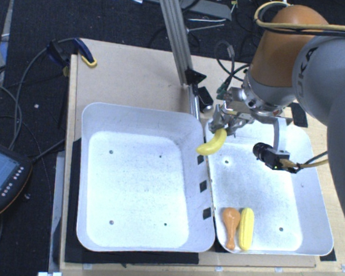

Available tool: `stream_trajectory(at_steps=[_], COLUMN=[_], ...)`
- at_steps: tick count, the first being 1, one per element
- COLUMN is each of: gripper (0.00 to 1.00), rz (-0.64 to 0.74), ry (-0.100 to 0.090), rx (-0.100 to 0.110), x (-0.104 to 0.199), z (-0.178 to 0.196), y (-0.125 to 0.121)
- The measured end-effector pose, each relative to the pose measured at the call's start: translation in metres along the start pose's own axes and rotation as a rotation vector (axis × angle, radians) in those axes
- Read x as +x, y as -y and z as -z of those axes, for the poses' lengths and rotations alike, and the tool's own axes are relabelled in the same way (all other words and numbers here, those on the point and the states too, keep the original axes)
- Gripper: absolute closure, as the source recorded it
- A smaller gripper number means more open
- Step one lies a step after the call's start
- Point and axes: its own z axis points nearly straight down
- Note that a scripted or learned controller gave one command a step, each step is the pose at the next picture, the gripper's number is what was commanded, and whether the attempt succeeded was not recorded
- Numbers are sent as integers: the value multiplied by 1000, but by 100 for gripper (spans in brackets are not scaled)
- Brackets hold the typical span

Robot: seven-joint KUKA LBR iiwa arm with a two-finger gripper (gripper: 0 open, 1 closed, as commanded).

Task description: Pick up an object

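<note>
The banana (213, 142) hangs from the gripper (225, 125), which holds it by its top end between the fingers. It is in the air above the far left corner of the right bin (314, 200), very near the ridge where the two bins meet.

I think the main risk is that the banana slips out. The gripper takes only the upper tip, and the long body hangs below and leans to the left, so its weight can pull it down or make it swing when the arm (318, 52) moves quickly. If it drops now, it may hit the ridge and roll into either bin. It hangs close over the ridge, so a low move to the left could also knock it against the ridge.

The banana is small, yellow, curved and smooth, probably plastic, so the surface may be slippery.

At the near side of the right bin lie a corn cob (246, 228) and an orange drumstick (231, 225), touching each other. The left bin (94, 119) is beside it.
</note>
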Motion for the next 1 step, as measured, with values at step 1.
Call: stream_trajectory(at_steps=[1], gripper=[100], rz=[1], ry=[0], rx=[-1], x=[57], z=[10], y=[12])
